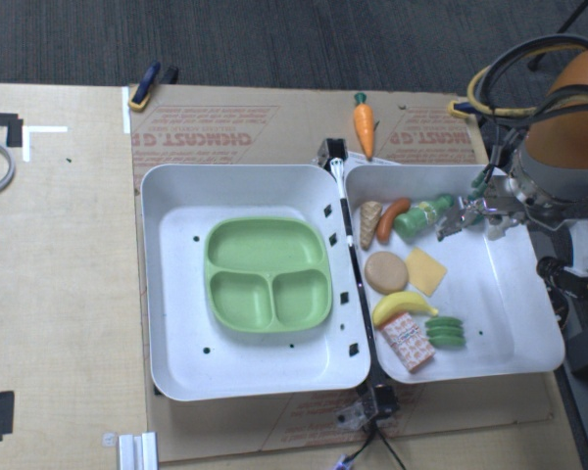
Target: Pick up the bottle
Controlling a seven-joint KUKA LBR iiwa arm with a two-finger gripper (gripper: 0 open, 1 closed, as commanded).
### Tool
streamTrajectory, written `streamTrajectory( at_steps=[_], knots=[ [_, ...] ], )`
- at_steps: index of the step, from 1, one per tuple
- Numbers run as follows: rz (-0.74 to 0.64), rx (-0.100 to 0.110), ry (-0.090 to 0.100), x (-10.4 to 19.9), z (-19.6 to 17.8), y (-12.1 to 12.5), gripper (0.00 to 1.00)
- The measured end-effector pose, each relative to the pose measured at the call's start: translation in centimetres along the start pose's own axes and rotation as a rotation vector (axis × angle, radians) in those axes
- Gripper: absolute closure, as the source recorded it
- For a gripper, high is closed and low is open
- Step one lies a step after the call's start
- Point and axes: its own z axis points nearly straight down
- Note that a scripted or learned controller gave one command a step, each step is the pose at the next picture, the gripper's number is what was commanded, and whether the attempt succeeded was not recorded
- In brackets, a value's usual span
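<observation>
The green bottle (418,219) lies on its side near the back of the right bin (510,351), its top end pointing right. My gripper (465,214) hangs low over the bin right at that end of the bottle, reaching in from the right below the arm's orange band. Whether it touches the bottle cannot be made out. The bottle rests among other toy food, with a red sausage (393,219) touching its left side.
The right bin also holds a bread stick (370,223), a round cookie (386,271), a cheese wedge (427,271), a banana (403,307), green peas (445,332) and a small box (409,342). A green divided plate (269,275) sits in the left bin. A toy carrot (363,123) lies behind the bins.
</observation>
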Motion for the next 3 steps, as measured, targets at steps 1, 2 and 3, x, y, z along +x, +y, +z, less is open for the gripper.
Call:
streamTrajectory(
  at_steps=[1, 2, 3],
  knots=[
    [0.000, 0.000, -0.001, 0.0, -1.0, 0.0, 1.00],
    [0.070, 0.002, 0.000, 6.8, 0.0, -9.3, 1.00],
    [0.036, 0.001, 0.000, 13.6, -4.2, -9.4, 1.00]
  ],
)
